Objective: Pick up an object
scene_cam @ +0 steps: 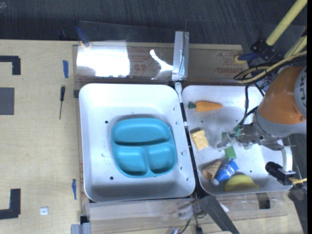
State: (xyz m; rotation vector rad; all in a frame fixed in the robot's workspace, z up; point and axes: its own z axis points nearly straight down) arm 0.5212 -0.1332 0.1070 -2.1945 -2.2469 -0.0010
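Whether the jaws stand apart or together cannot be told: the gripper (228,141) hangs low over the middle of the right bin (253,92), and its tip is a small tangle of metal and shadow seen from above. A green piece (230,153) sits just at that tip, touching it or nearly so, but nothing can be seen clearly clamped between the fingers.

Several objects lie in the right bin. An orange carrot (206,106) with a green stem end lies on its side near the bin's far left corner. A pale yellow wedge like a block of cheese (199,139) rests against the left wall, about halfway along it. Near the front edge sits a cluster: a tan, bread-like piece (211,169) toward the front left corner, a blue tube-shaped item (226,171) with a white end leaning across it, and a yellow banana-like shape (241,182) touching the blue item and lying along the front wall. The green piece stands just above the blue item, between it and the gripper.

The grey arm with its orange band (282,101) comes in over the right bin's right wall, with cables trailing behind it.

The left bin (97,101) holds a blue divided plate (143,146) with three compartments, set near its middle. Both bins rest on a wooden bench (34,140).
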